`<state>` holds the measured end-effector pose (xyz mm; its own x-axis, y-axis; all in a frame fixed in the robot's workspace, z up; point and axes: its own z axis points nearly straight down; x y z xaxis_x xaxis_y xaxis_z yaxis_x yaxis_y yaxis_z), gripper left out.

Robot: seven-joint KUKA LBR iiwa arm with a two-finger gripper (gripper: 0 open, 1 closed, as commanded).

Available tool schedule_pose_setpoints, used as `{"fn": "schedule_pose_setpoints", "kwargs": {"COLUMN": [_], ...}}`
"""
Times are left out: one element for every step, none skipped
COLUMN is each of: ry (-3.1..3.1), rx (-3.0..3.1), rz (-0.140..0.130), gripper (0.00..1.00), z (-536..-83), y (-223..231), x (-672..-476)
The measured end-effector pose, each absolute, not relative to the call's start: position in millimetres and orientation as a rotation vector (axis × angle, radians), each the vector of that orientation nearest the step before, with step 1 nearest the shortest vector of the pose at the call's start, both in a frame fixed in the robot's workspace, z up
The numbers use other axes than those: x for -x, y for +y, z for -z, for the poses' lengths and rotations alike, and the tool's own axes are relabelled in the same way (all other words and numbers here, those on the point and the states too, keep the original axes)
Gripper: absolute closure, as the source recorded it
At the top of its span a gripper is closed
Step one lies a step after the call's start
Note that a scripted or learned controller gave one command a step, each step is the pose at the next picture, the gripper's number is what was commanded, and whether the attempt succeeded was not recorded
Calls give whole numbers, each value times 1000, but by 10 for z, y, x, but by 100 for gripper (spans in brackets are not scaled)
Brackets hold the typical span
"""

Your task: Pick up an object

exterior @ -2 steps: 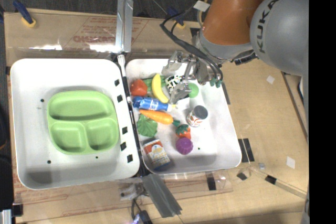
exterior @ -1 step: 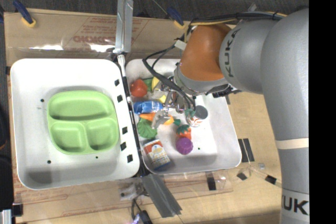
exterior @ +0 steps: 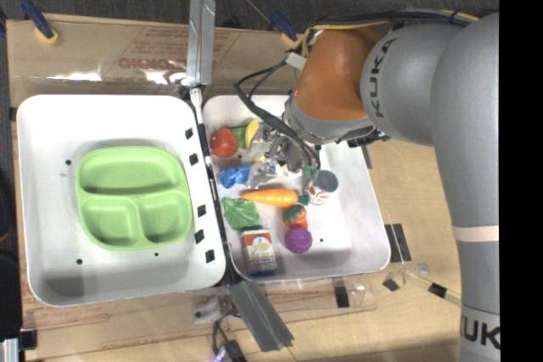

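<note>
We've got the gripper [exterior: 284, 155] down in the right bin [exterior: 361, 220], right above the pile of toy food. Honestly we can't tell what it's doing. The carrot [exterior: 270, 197] lies just below it, with a tomato [exterior: 224, 142] at left, a purple ball [exterior: 298, 240] lower down, and a green tray [exterior: 133, 197] in the left bin [exterior: 42, 182].

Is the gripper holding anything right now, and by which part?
Cannot be told: the gripper sits low among the toy foods in the right white bin, its tips obscured.

A green 3-compartment tray [exterior: 132, 197] lies in the left white bin [exterior: 34, 182], on a cardboard-covered bench [exterior: 102, 38].
</note>
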<state>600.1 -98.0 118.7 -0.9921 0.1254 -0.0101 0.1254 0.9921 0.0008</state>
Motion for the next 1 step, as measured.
{"fn": "schedule_pose_setpoints", "kwargs": {"ry": [3126], "rx": [-195], "rz": [-1], "gripper": [0], "z": [-1182], "y": [-977], "x": [-5999]}}
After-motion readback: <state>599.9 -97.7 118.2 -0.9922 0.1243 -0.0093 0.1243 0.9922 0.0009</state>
